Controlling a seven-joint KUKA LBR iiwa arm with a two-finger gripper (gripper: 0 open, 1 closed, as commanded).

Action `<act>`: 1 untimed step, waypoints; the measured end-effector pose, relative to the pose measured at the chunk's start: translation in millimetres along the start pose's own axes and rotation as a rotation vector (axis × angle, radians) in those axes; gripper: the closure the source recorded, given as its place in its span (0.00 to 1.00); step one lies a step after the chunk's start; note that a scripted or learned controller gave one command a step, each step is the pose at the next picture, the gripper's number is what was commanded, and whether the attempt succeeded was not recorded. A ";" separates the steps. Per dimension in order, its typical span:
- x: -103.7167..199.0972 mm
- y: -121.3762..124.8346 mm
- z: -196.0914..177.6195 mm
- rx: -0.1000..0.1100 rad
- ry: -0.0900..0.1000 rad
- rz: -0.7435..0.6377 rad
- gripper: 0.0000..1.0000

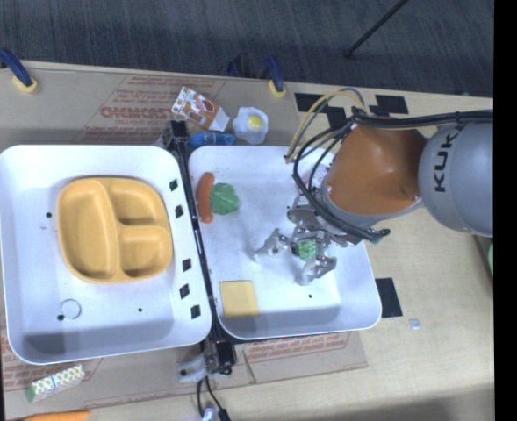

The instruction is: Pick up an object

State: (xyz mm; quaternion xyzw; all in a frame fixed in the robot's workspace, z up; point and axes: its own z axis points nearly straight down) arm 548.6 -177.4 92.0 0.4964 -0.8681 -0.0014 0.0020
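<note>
My gripper (304,254) hangs low over the right bin (346,310), right of its middle. A small green object (307,249) sits between its metal fingers (267,251), which stand close around it. Farther left in the same bin lie an orange hot dog (205,196) and a green leafy toy (225,198), side by side near the bin's left wall. A flat tan square (239,297) rests near the front edge.
The left bin (25,323) holds a yellow divided tray (116,227). Behind the bins lie a small printed packet (193,106), a blue item (211,138) and a white and yellow egg toy (252,124). Black cables (315,139) loop over the arm's orange band.
</note>
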 end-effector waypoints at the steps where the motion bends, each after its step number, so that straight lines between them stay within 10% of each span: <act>1: -1.2 -0.4 -10.6 0.000 0.000 -0.001 1.00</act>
